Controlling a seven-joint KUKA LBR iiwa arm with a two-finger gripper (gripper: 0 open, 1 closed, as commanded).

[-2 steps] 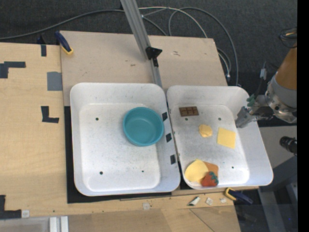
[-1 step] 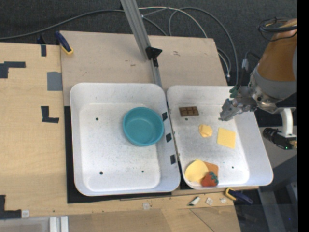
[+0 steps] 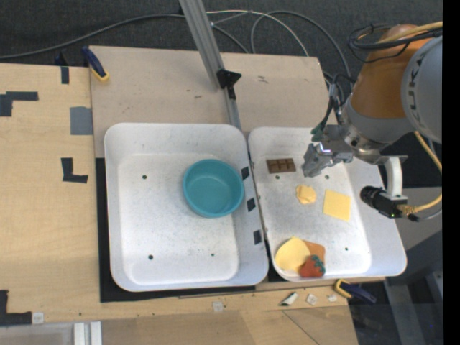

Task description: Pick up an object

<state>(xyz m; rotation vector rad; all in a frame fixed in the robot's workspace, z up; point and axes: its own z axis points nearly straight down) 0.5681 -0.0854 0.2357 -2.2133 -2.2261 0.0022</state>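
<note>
Hovering gripper (image 3: 314, 165), finger state can't be told, near right bin (image 3: 381, 264) far edge, above small yellow piece (image 3: 307, 194). Approach step; descent next.

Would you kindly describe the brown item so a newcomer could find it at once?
Start at the right bin. Near its far left corner lies the chocolate bar, just left of the hand. It is the lone dark brown, segmented rectangle; its neighbours are yellow.
</note>
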